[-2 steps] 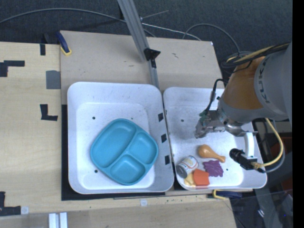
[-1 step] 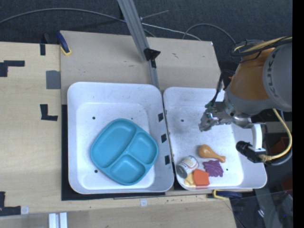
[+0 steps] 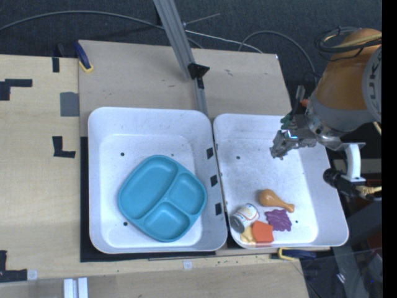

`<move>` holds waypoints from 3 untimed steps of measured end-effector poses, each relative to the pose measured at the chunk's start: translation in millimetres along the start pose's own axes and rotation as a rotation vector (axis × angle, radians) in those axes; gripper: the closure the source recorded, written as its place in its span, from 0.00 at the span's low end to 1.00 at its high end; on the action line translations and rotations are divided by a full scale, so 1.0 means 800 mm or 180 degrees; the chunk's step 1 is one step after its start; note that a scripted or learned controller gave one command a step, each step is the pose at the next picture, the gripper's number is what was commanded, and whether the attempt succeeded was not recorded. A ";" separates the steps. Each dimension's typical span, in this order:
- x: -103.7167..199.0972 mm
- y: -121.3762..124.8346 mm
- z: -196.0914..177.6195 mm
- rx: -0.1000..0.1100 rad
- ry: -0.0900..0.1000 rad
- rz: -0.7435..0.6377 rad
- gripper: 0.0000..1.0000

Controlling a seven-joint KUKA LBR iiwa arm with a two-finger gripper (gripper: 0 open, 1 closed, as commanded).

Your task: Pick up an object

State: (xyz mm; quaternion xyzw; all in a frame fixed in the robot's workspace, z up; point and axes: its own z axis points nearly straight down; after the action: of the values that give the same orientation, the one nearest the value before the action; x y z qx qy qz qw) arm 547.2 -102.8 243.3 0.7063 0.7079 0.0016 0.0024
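The grey robot arm with the orange band (image 3: 347, 73) reaches in over the right white plastic bin (image 3: 310, 166). Its dark two-finger gripper (image 3: 282, 146) hangs above the top part of that bin, over bare white floor. It is too small and dark to see, so I cannot tell if it is loose or squeezed tight, and nothing shows in its grip.

The toys sit in a little bunch at the near corner of this bin, well apart from the gripper. There is a tan toy chicken leg (image 3: 275, 199), a bumpy purple toy bunch of grapes (image 3: 278, 219), an orange block (image 3: 263, 233) and a small round white toy with a red stripe (image 3: 244, 215).

The chicken leg looks like the best pick. It lies a bit apart from the others. It is likely light, hard and smooth, so it could slip. Pinching across its thin end seems safest.

The left white bin (image 3: 102, 166) holds a blue plastic plate with three parts (image 3: 162, 197)
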 end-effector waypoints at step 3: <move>0.107 0.015 -0.018 0.0031 0.0006 -0.0011 1.00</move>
State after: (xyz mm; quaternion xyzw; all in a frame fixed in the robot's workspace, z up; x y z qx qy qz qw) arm 559.3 -16.9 257.4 0.7052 0.7090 -0.0013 -0.0017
